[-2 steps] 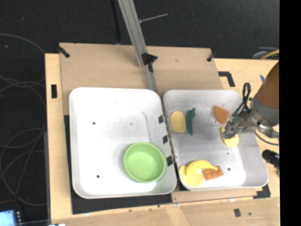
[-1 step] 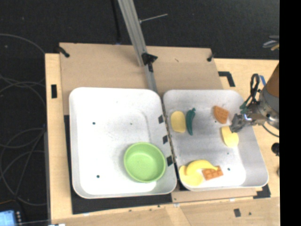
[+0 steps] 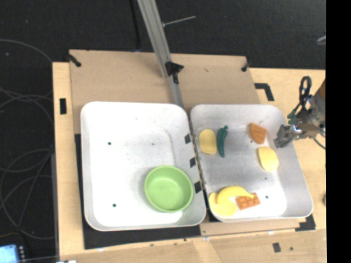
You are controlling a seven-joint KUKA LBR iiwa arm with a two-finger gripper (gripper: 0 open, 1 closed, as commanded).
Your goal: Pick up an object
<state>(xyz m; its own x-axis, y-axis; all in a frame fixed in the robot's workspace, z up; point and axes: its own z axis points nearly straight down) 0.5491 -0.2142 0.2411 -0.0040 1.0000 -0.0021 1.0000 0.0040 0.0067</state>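
Lying flat across the whole view: a light brown tabletop (image 3: pixel 230 245). Sitting on it side by side, touching in the middle: a left white bin (image 3: pixel 126 130) and a right white bin (image 3: pixel 236 125). Resting in the left bin near its front right corner: a round green bowl (image 3: pixel 169 188). Lying at the front of the right bin: a yellow banana (image 3: pixel 227 197) with a small orange block (image 3: pixel 248 201) leaning on it. Sitting near the right side: a pale yellow lump (image 3: pixel 268 159). Sitting near the middle wall: another yellow piece (image 3: pixel 207 141), touching a dark green pepper (image 3: pixel 222 140). Lying near the back right: an orange piece (image 3: pixel 257 132). Hanging at the bin's right rim, just beside the orange piece: the gripper (image 3: pixel 281 137), holding nothing seen, fingers too blurry for telling open or closed.
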